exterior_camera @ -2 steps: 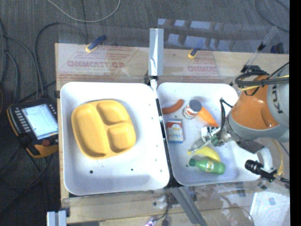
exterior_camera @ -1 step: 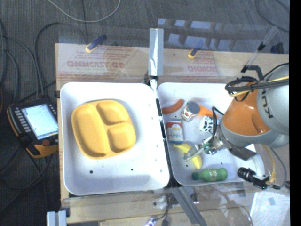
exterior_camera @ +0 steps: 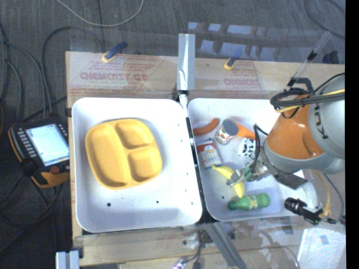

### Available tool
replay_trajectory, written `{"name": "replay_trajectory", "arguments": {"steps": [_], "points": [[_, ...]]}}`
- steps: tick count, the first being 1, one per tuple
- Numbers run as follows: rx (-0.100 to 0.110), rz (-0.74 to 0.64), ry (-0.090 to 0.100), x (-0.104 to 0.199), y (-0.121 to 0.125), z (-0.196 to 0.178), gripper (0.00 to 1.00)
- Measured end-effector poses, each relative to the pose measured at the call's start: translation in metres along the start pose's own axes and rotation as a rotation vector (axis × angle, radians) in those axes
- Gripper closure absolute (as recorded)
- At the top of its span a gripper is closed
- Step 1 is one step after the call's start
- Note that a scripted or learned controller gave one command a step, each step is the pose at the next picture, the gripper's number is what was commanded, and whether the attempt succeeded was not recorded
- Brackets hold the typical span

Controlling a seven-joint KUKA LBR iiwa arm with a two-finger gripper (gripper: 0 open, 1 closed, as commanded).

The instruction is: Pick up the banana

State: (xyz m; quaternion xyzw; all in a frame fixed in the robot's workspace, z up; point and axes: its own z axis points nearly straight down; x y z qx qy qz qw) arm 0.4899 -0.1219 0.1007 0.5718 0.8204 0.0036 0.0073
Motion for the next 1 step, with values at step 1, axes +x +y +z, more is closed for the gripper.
{"name": "replay_trajectory", "arguments": {"steps": [1], "points": [[0.018,0.287,0.003,0.0558,0.0255,-0.1114,1.00]]}}
